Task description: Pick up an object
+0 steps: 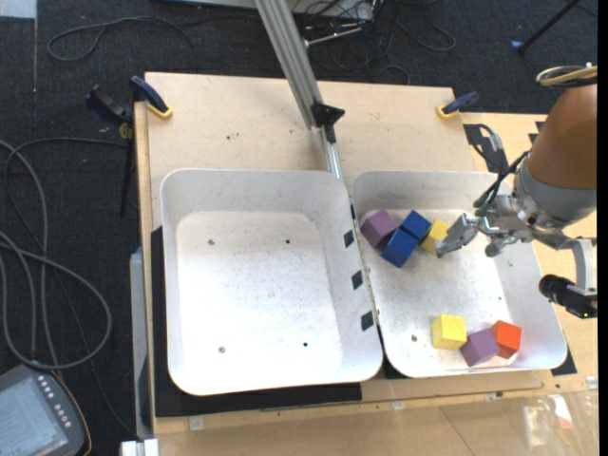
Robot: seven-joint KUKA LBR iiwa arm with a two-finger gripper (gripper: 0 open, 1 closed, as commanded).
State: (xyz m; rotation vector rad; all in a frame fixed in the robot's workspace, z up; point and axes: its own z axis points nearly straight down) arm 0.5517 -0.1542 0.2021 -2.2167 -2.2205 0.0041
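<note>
My gripper (475, 242) hangs over the upper middle of the right bin (532, 297), its fingers spread open with nothing between them. One fingertip (454, 239) is just right of a small yellow block (436, 233). Left of that block lie two blue blocks (415, 224) (400, 247) and a purple block (377, 226), clustered near the bin's left wall. By the bin's front edge sit a yellow cube (449, 331), a purple block (478, 346) and an orange block (508, 336).
The left bin (190, 198) stands beside the right one, split from it by a shared ridge (356, 264). A slanted metal pole (290, 50) reaches down to the bins' back edge. Clamps (150, 98) (457, 104) hold the board's back corners.
</note>
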